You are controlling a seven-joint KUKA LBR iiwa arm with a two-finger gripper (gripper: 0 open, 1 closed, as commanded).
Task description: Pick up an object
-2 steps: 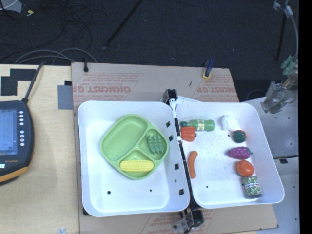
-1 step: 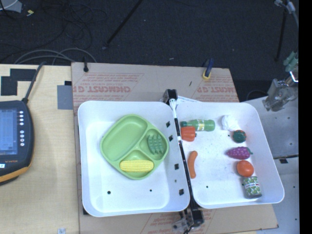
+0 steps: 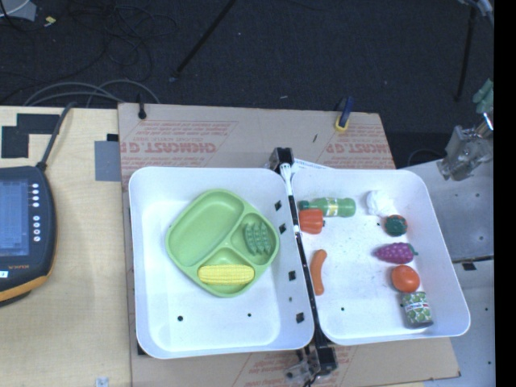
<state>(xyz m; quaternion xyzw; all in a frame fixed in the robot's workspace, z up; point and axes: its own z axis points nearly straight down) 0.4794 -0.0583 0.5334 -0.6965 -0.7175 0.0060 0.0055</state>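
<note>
- Two shallow white plastic bins: left bin (image 3: pixel 153 313), right bin (image 3: pixel 363 329).
- One light green divided plate (image 3: pixel 205 224).
- One yellow corn cob (image 3: pixel 226 275).
- One small green ridged toy (image 3: pixel 258 237).
- One green bottle (image 3: pixel 332 207).
- One orange-red block (image 3: pixel 311 221).
- One red-orange sausage (image 3: pixel 318 271).
- One white lump (image 3: pixel 378 201).
- One dark green ball (image 3: pixel 395 225).
- One purple grape bunch (image 3: pixel 394 253).
- One orange-red tomato (image 3: pixel 405 278).
- One green-labelled can (image 3: pixel 417 310).

- I'm looking at a lab bench: two white bins (image 3: pixel 161 329) on cardboard (image 3: pixel 242 139).
- A teach pendant (image 3: pixel 20 224) lies left; cables (image 3: pixel 97 22) trail across the dark floor.
</note>
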